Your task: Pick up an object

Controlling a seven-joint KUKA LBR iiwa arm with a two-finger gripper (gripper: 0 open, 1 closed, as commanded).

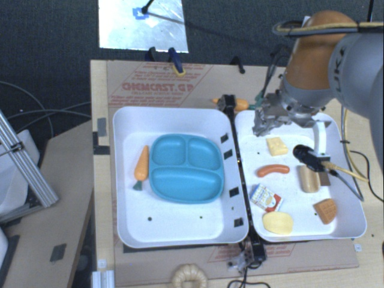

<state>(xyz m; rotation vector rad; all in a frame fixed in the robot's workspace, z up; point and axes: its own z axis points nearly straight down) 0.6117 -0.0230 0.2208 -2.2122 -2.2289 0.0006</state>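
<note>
My gripper (263, 128) hangs over the back left corner of the right bin (354, 221), with nothing seen in its grasp. A pale yellow cheese block (277, 146) lies just to its right and a little nearer the front. Further forward lie a red sausage (273, 170), a tan block (309, 180), a small red and white packet (264, 197), a brown bread wedge (326, 210) and a round yellow piece (278, 222). In the left bin (129, 221) an orange carrot (141, 164) lies beside a blue divided plate (186, 167).
A black divider clip (228, 104) and a small orange item (240, 105) sit behind the bins. A beige ring (189, 276) rests at the bench's front edge. The arm's bulk fills the space above the right bin's back right.
</note>
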